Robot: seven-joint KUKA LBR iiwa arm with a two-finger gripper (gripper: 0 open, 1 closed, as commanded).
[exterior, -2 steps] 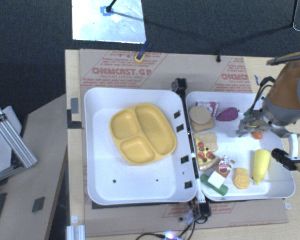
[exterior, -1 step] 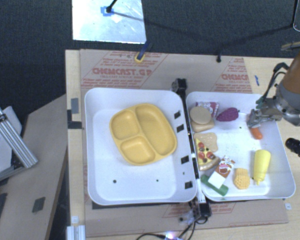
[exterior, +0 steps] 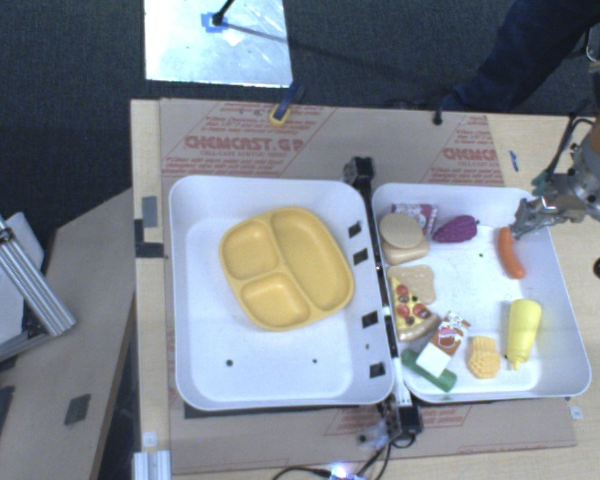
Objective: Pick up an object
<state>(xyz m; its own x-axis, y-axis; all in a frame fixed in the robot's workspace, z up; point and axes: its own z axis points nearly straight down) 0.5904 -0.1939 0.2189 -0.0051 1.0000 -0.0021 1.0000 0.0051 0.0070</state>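
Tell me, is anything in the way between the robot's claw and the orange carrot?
Nothing visible is. The gripper sits at the right bin's upper right edge, and the carrot lies just below and left of it on bare white floor. The purple toy is further left, off that path.

A yellow divided plate (exterior: 285,266) lies in the left bin (exterior: 195,368). The right bin (exterior: 560,348) holds toy food: carrot (exterior: 510,252), corn (exterior: 522,330), pizza slice (exterior: 414,313). The end effector (exterior: 528,218) hovers near the carrot.
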